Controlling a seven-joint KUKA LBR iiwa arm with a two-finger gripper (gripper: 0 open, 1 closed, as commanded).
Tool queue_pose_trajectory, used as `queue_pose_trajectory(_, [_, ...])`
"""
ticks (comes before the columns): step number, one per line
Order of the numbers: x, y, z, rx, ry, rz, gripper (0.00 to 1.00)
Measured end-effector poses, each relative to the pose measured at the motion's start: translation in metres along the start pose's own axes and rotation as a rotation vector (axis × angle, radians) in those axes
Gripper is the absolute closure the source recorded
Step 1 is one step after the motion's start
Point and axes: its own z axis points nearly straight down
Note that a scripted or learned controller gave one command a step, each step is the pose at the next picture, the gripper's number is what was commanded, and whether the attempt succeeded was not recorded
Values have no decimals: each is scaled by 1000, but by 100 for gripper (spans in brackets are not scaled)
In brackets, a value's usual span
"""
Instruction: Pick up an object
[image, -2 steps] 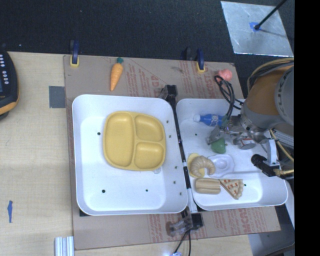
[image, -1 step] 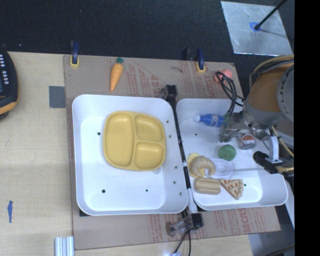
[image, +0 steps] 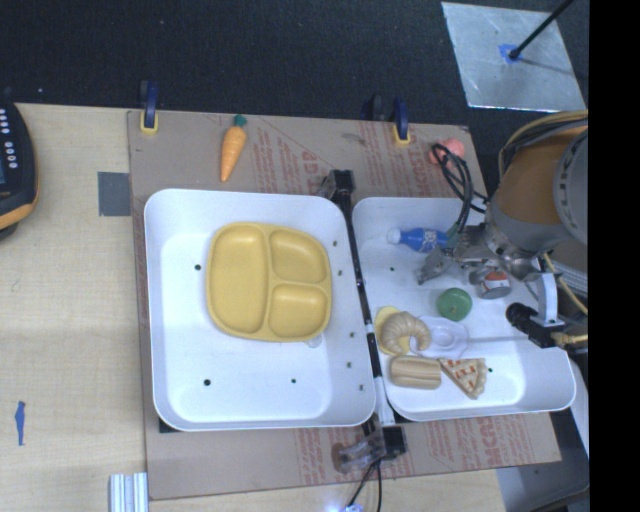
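My gripper (image: 447, 264) hangs low over the right bin (image: 540, 400), in its upper middle part. It is just below a small blue and white bottle (image: 416, 238) and just above a green ball (image: 454, 302). Lower in the same bin lie a croissant (image: 402, 330), a bread roll (image: 414, 372), a pizza slice (image: 466, 376) and a clear plastic spoon (image: 446, 335). I see nothing lifted off the bin floor.
A yellow divided plate (image: 268, 280) sits in the left bin (image: 180, 390). A toy carrot (image: 232, 148) lies on the board behind the bins. The arm's grey body (image: 535, 200) and cables (image: 455, 175) crowd the right bin's far right corner.
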Motion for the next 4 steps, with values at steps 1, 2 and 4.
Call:
queue_pose_trajectory(1, [-7, -39, 12, 4, 2, 3, 0])
queue_pose_trajectory(2, [-8, -37, 0, 0, 1, 2, 100])
queue_pose_trajectory(4, [125, -25, -109, 2, 3, -4, 100])
